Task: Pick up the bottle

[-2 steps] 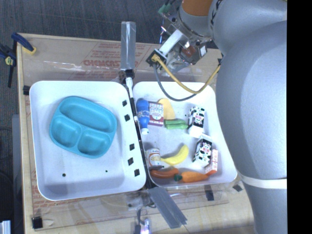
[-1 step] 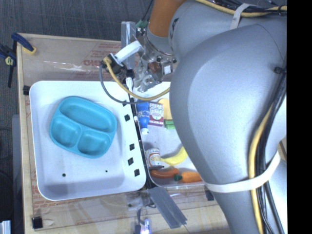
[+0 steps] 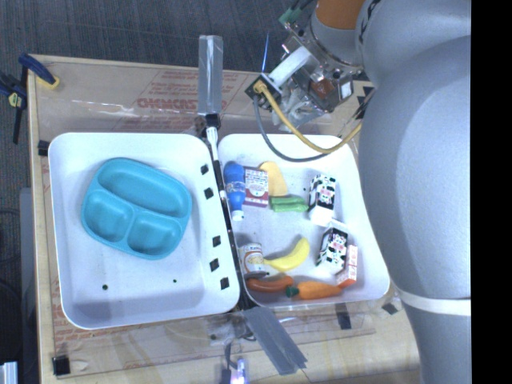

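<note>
Dark ribbed flooring surrounds a pale wooden table (image 3: 120, 94) that carries two shallow white bins side by side. Left bin (image 3: 72, 238): one blue divided plate (image 3: 136, 208) lying flat. Right bin (image 3: 360, 206): the bottle (image 3: 234, 189), with a blue cap end, a labelled middle and a white body, lying on its side hard against the bin's left wall, just beside the ridge where the two bins meet. Its long axis runs roughly along that wall, blue end toward the far rim. Touching or nearly touching it on the open side is a small red-and-white carton (image 3: 256, 186); a green piece (image 3: 288, 205), two cow-patterned cartons (image 3: 323, 192) (image 3: 334, 248), a banana (image 3: 290, 256), a small can (image 3: 253, 256) and a carrot (image 3: 318, 291) lie farther off.

The gripper (image 3: 298, 94) hangs above the far rim of the right bin, wrapped in yellow cable; whether it is wide or narrow cannot be told, and nothing is seen held. The bottle lies nearer the viewer and to the left of it. Judged from this layout, the approach has little room: wall on one side, carton on the other, so a grasp across the bottle's short axis looks tight.
</note>
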Controlling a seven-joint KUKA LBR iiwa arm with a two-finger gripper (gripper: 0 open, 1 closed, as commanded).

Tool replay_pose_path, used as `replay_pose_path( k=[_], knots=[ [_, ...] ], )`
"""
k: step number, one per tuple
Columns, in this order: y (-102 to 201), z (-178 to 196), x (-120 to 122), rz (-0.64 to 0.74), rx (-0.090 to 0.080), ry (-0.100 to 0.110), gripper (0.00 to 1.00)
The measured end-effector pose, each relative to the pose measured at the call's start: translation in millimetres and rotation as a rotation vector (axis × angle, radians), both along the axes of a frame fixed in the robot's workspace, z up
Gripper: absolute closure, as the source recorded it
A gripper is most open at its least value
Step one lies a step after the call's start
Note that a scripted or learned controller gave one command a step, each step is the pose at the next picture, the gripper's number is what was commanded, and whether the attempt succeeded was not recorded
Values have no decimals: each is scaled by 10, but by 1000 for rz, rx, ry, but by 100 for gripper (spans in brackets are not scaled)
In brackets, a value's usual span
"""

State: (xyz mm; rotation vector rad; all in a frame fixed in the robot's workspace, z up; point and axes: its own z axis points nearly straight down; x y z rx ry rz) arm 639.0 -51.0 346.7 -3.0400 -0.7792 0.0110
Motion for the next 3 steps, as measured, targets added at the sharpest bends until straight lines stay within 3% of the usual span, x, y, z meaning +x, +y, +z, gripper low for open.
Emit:
replay_pose_path(
  k=[1, 2, 3],
  knots=[
    [-298, -1209, -549, -126, 0, 4, 100],
    [-229, -872, -983, -16, 1, 2, 100],
    [488, -714, -1219, -202, -2, 3, 100]
  ],
)
